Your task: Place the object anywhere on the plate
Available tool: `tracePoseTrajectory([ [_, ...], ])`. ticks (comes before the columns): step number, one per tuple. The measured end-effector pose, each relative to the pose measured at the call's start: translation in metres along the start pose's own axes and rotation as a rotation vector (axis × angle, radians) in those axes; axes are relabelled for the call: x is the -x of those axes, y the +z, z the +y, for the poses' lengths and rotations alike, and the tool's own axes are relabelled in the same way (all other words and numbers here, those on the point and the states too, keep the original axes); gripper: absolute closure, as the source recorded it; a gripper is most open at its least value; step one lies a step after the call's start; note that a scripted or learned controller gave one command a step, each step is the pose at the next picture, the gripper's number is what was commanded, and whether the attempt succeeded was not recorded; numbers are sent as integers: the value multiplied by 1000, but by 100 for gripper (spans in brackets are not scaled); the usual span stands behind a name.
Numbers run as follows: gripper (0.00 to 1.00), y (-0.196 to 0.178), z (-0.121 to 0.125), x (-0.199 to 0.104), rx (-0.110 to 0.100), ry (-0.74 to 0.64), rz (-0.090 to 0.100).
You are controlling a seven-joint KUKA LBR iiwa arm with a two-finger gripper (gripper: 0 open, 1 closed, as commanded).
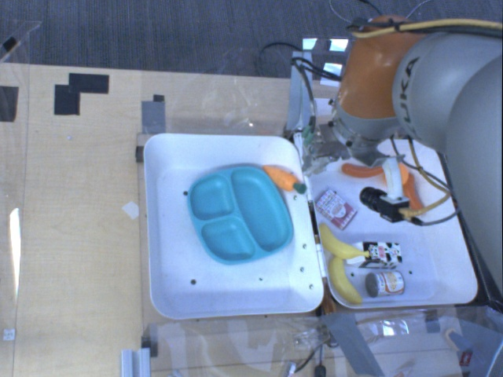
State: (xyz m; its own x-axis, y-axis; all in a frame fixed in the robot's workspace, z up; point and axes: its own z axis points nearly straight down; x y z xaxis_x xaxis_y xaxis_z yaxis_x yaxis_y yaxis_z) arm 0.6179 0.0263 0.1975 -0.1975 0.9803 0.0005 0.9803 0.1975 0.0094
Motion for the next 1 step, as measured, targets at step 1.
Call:
tracePoseTrajectory([
  [1,100,-16,17,-61,-4,-170,0],
])
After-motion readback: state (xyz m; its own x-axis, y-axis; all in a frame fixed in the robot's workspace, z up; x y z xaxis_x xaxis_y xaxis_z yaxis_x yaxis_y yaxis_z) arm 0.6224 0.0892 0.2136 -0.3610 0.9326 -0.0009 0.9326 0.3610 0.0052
